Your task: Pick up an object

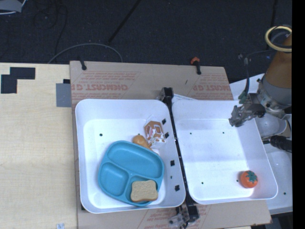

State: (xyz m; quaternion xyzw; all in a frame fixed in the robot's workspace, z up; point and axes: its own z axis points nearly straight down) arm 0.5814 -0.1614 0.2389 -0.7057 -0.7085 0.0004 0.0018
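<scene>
arm (279, 75) cut off at right edge, small yellow item (139, 140) partly behind tray (128, 173)

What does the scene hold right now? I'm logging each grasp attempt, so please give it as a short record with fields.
left bin: holds the blue plate, a wrapped snack and a small orange item
blue plate: three compartments, lying flat
bread slice: in the plate's near right compartment
wrapped snack: just behind the plate
small orange item: at the plate's far rim, beside the snack
right bin: holds the orange fruit
orange fruit: near right corner
gripper: above the right bin's far right edge, nothing seen between its fingers
</scene>
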